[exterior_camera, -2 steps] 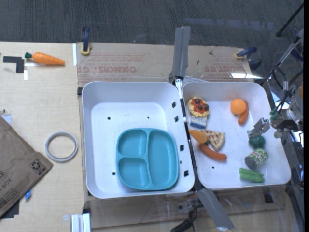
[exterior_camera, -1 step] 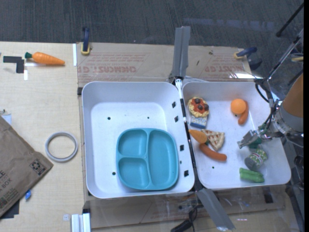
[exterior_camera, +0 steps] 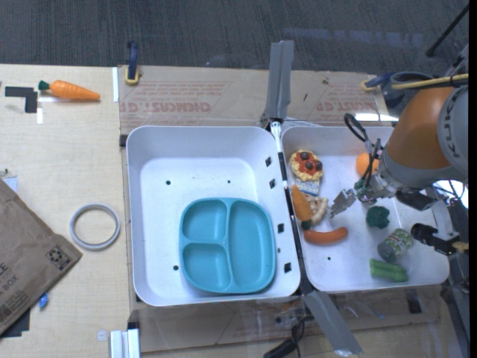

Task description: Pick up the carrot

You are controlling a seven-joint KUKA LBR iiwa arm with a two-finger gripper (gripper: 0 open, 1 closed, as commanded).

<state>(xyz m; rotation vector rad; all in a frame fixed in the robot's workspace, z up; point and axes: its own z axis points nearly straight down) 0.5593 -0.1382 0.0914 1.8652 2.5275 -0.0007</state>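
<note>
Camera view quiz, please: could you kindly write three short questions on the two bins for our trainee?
1. True or false: the teal tray lies in the left bin.
2. The tool is over which bin? A) the left bin B) the right bin
3. How many compartments does the teal tray have?

Key: 1 true; 2 B; 3 three.
</note>
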